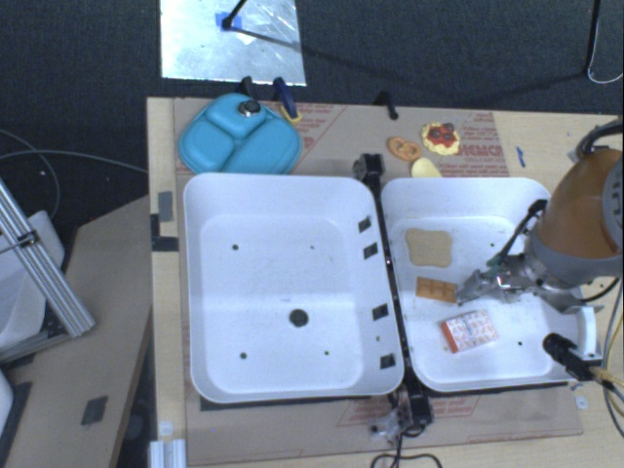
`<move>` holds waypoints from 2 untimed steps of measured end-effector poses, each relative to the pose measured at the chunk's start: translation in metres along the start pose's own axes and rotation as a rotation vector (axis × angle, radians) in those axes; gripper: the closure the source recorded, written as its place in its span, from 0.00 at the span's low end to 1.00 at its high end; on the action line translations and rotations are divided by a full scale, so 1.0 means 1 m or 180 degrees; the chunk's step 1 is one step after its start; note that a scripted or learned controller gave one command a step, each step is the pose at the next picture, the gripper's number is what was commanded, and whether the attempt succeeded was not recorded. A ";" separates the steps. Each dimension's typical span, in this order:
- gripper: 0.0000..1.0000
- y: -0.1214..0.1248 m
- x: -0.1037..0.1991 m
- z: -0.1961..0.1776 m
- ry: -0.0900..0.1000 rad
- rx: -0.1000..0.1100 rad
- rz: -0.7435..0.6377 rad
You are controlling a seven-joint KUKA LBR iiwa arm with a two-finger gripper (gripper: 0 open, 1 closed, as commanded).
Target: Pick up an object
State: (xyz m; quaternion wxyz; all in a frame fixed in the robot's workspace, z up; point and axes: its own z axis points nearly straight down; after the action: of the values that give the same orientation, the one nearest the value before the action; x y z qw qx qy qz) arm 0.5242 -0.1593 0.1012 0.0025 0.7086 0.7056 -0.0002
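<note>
Three candidate objects lie in the right bin (526, 188), none lifted yet. Task status: approach stage only, pick not made.

Far to my gripper's left, the left bin (210, 203) holds just a small dark disc (298, 318) on its floor, well apart from me. Not my target from here.

Closer in: a tan bread-like slice (429, 247) sits up and left of my gripper (475, 288), apart from it. A small brown bar (436, 290) lies just left of my fingertips, near, possibly touching; I cannot tell which. A red-and-white packet (470, 331) rests just below my gripper, slightly left, flat on the bin floor.

My gripper hangs low over the bin floor, pointed leftward toward the brown bar. Nothing visibly between my fingers; whether they are spread or closed I cannot tell at this angle.

Judgement: the brown bar is the likeliest pick. Remaining: settle on it, close, lift clear.

Beyond the bins, up and left: a blue tray (239, 136) and small toy foods (426, 146) on the bench.
</note>
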 end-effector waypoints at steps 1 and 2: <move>0.00 -0.025 0.043 0.012 -0.0021 -0.0053 -0.0025; 0.00 -0.012 0.094 -0.089 0.0015 -0.0034 -0.0044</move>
State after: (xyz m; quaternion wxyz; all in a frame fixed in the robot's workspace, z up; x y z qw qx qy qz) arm 0.5121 -0.0654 0.1898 0.0045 0.7036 0.7105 0.0053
